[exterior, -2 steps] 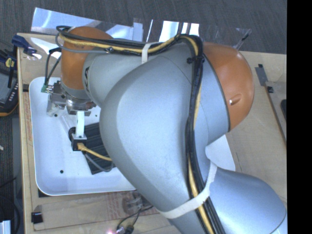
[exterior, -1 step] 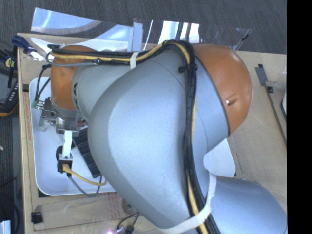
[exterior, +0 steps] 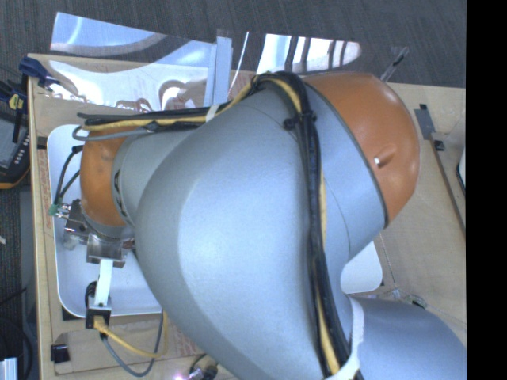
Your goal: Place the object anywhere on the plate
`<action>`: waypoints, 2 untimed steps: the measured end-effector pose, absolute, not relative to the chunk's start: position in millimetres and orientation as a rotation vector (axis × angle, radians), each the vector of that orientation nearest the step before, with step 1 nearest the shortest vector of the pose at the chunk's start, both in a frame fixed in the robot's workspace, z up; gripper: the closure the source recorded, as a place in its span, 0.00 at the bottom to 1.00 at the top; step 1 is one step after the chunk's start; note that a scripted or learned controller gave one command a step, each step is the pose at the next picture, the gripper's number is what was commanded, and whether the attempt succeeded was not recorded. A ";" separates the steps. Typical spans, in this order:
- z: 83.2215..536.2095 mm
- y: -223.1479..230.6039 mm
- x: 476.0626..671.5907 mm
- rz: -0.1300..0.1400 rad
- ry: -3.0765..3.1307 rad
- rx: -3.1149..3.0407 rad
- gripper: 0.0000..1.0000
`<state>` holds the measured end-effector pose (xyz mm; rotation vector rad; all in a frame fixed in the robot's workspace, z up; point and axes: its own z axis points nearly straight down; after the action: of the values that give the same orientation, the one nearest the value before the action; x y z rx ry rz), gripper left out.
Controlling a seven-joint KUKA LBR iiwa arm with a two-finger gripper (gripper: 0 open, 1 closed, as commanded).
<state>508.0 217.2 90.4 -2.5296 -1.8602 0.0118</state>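
My grey arm with its orange band (exterior: 99, 176) reaches across from the right and covers most of both bins. The gripper (exterior: 101, 250) hangs low over the left white bin (exterior: 62, 212), near that bin's left wall and front corner. The arm's bulk hides the floor of the left bin apart from a strip along its left side, and that strip is bare white. A small corner of the right bin (exterior: 364, 274) shows under the elbow.
Shiny panels (exterior: 135, 42) stand behind the bins. A black and yellow device (exterior: 12, 145) lies off the bench's left edge. Bare wooden bench (exterior: 436, 180) shows at the right. A small black block (exterior: 59, 352) sits at the front left.
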 end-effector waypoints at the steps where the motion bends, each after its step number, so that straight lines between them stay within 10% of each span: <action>1: 154.0 208.9 595.0 0.003 -1.942 -2.467 0.00; 2: 89.9 217.1 505.7 0.013 -1.855 -2.533 0.00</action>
<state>505.7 217.1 89.9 -2.5329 -1.8550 0.0132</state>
